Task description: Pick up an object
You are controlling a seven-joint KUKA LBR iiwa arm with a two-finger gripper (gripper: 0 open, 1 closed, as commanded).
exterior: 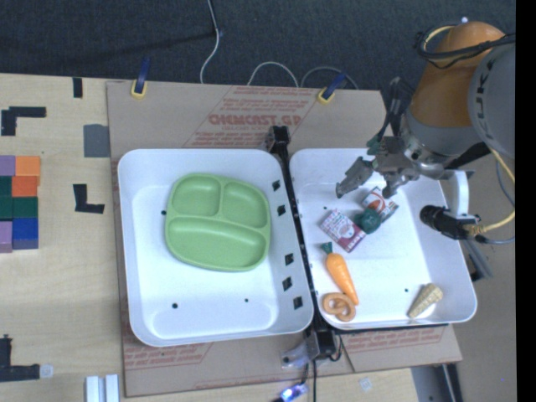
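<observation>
The gripper [370, 181] hangs over the far half of the right bin [435, 249], its two fingers spread apart and holding nothing; one dark finger [351, 179] angles toward the bin's middle divider, the other sits closer to the small cluster below it. That spread suggests it is set for a descent onto whatever lies beneath rather than carrying anything. The likeliest target is the cluster just nearward of the fingers: a small red-and-white packet with a dark green piece [376, 210], and touching it on the divider side a patterned pink pouch [342, 229]. Because these lie against each other, a closing pinch could catch two things or nudge one aside. The other candidates are spread toward the bin's near edge, which leaves them easier to isolate: an orange carrot [342, 276] lying lengthwise, a pretzel-like ring [338, 306] at its near end, and a pale corn-cob shape [425, 301] in the near right corner, well apart from the rest. The left bin [138, 224] carries a green divided plate [219, 222] near its centre, too broad and flat for a two-finger grasp, so the right bin is the sensible place to work.
</observation>
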